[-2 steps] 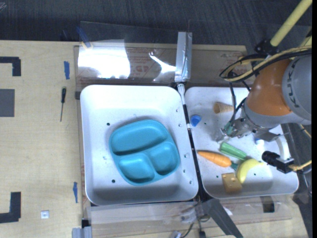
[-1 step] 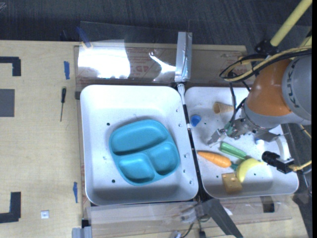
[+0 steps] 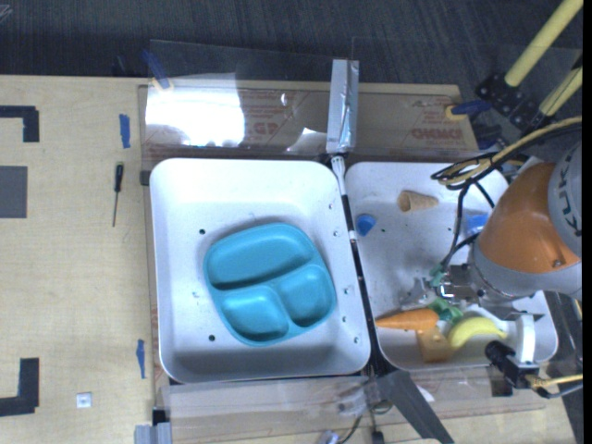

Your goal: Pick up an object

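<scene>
Wide wooden bench (image 3: 65, 276) under it all, stretching far away from the gripper (image 3: 450, 290) toward the left edge of the picture.

Two white bins side by side. Left bin (image 3: 171, 188) well apart from the gripper, past the middle wall. Right bin (image 3: 393, 178) all around the gripper.

Grey arm with an orange band (image 3: 523, 234), reaching down into the right bin, straight above the gripper and partly hiding it.

Big blue tray (image 3: 268, 280) with three hollows, lying flat in the left bin, well apart from the gripper.

Gripper low in the right bin, near the front wall. Cannot tell if open or shut. Nothing clearly held.

Orange carrot (image 3: 407, 320) lying flat, just beside the gripper, a bit toward the front and the middle wall.

Yellow banana (image 3: 474, 329) just beside the gripper, toward the front, on the arm's side.

Brown block (image 3: 433, 346) near the gripper, by the front wall, between carrot and banana.

Tan cone (image 3: 416, 201) on its side, apart from the gripper, toward the back wall.

Small blue piece (image 3: 365, 223) apart from the gripper, right by the middle wall.
</scene>
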Controlling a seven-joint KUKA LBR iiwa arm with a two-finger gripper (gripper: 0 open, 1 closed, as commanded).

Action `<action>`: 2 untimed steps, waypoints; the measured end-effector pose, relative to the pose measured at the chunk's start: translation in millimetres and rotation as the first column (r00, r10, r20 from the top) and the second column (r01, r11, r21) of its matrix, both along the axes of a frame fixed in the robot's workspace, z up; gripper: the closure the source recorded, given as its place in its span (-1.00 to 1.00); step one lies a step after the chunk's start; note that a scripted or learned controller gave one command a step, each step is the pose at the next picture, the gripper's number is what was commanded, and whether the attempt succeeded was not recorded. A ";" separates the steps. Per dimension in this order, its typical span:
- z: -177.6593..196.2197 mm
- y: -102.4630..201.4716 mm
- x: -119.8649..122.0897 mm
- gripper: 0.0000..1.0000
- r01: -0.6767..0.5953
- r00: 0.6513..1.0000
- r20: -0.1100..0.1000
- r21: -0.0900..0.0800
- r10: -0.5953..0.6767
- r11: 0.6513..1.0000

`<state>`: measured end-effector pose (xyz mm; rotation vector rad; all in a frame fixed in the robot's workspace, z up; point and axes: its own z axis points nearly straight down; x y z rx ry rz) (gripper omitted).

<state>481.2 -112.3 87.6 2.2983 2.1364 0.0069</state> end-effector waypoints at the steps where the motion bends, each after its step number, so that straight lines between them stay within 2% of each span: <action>1: -0.3 1.7 26.6 -1.00 0.171 0.985 -0.002 -0.001 -0.171 0.985; 2: 11.1 1.5 28.4 1.00 0.171 0.985 0.004 -0.001 -0.171 0.985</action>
